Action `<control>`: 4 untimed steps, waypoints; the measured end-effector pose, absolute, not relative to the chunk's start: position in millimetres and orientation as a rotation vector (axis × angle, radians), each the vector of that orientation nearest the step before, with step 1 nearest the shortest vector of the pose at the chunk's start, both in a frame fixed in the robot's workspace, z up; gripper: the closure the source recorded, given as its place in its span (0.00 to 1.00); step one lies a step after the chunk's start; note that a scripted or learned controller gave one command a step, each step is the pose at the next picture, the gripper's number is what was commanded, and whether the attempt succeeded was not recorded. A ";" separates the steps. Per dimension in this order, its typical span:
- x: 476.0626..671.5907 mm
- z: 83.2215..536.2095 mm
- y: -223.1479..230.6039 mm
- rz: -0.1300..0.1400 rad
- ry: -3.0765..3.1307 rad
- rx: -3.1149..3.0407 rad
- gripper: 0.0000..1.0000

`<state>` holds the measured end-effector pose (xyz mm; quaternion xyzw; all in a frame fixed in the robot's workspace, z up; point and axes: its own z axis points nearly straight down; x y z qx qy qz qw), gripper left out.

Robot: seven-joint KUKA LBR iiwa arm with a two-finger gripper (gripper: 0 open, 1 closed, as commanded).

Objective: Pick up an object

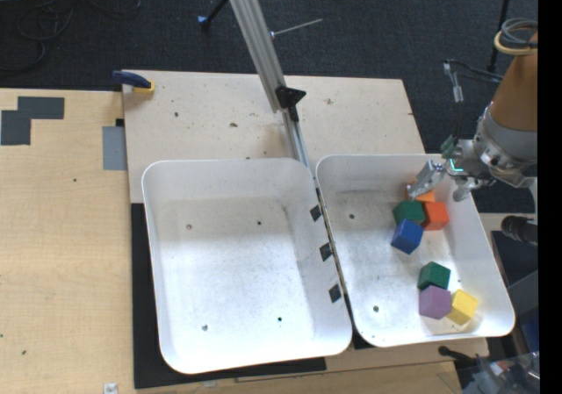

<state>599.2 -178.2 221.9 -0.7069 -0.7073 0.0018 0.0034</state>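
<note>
I'm reaching in from the right with my grey two-finger gripper [436,180] hanging over the top edge of the right shallow white bin [369,182], just above a cluster of an orange cube [436,213], a dark green cube [409,211] and a blue cube [407,236]. Whether my jaws are open or closed I cannot tell. Lower in the bin, a second green cube [434,275], a purple cube [434,302] and a yellow cube [464,305] are sitting bunched together.
</note>
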 end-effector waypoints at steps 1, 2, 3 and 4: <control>600.1 224.3 -178.3 0.003 -2.221 -2.218 0.00; 599.2 159.7 -174.3 0.007 -2.216 -2.215 0.00; 606.9 100.5 -173.1 -0.001 -2.219 -2.216 0.00; 606.9 90.8 -172.7 0.001 -2.219 -2.218 0.00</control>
